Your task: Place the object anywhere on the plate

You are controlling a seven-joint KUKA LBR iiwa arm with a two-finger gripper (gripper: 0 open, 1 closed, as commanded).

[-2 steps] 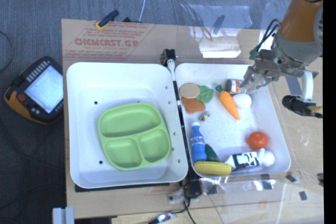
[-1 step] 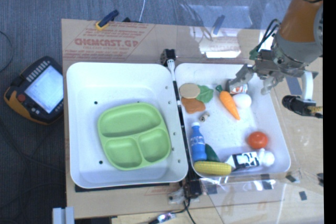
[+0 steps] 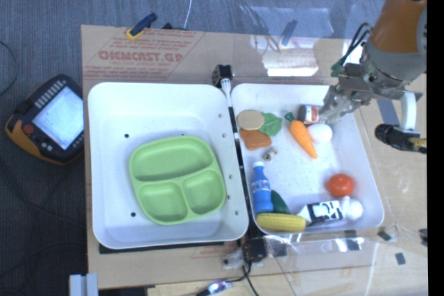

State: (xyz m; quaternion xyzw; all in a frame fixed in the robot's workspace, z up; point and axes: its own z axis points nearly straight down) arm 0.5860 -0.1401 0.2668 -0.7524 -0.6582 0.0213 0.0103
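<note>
We note the green plate point(image 3: 177, 179) in the left bin bare, every object still in the right bin point(image 3: 366, 177), the gripper point(image 3: 334, 109) low beside a small can point(image 3: 309, 113), grip state unreadable: placement remains undone.

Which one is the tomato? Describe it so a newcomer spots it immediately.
Start at the right-hand white bin, the one full of toy food beside the bin holding the green plate. Look near its right wall, toward the front: the tomato is the small round red-orange ball, rounder than the long carrot behind it.
</note>
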